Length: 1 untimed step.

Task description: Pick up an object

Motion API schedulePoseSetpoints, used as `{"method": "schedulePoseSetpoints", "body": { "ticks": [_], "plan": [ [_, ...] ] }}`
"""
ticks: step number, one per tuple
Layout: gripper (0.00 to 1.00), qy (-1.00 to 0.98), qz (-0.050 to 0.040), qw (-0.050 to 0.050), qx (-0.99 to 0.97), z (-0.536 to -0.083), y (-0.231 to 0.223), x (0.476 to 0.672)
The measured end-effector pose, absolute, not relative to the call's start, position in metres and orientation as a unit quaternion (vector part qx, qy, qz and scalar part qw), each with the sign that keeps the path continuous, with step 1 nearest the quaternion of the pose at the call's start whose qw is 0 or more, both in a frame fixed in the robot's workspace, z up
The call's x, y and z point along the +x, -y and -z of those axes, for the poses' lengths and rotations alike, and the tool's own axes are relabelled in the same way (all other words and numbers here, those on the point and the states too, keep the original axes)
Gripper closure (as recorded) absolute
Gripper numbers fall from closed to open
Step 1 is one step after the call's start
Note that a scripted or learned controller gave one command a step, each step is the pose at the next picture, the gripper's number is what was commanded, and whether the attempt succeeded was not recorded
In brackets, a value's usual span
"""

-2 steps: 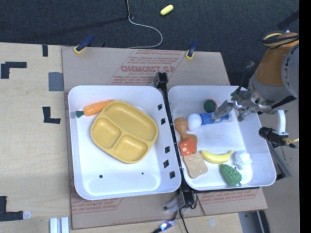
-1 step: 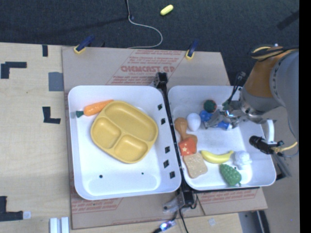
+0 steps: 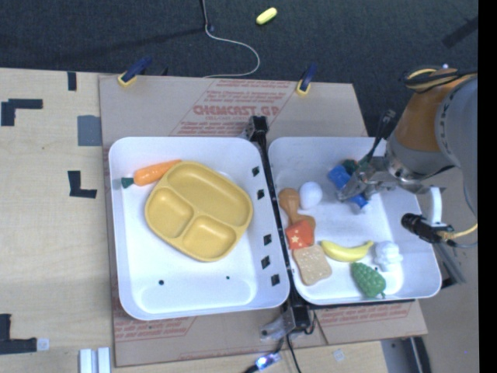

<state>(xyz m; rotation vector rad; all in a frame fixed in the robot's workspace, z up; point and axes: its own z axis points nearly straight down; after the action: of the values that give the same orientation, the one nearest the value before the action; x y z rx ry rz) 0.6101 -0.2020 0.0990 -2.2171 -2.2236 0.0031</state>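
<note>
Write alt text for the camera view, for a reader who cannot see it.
A grey robot arm reaches from the right into the right bin, its gripper over a blue object near toy foods including a banana and bread slice. The left bin holds a yellow divided tray and a carrot.

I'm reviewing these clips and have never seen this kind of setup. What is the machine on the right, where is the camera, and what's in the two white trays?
One camera looks down at a slant. The grey and orange shape is a robot arm; its gripper is low in the right bin, at a blue object. Whether it holds that is unclear. That bin also has a banana, toast, a white ball and a green piece. The left bin holds a yellow divided plate and a carrot.
</note>
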Motion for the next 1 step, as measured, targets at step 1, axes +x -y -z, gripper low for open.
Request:
{"method": "schedulePoseSetpoints", "body": {
  "ticks": [1],
  "plan": [
    [1.0,0.707,0.0005,-0.001,-0.707,-0.1424,0.207,0.6118]
  ]
}}
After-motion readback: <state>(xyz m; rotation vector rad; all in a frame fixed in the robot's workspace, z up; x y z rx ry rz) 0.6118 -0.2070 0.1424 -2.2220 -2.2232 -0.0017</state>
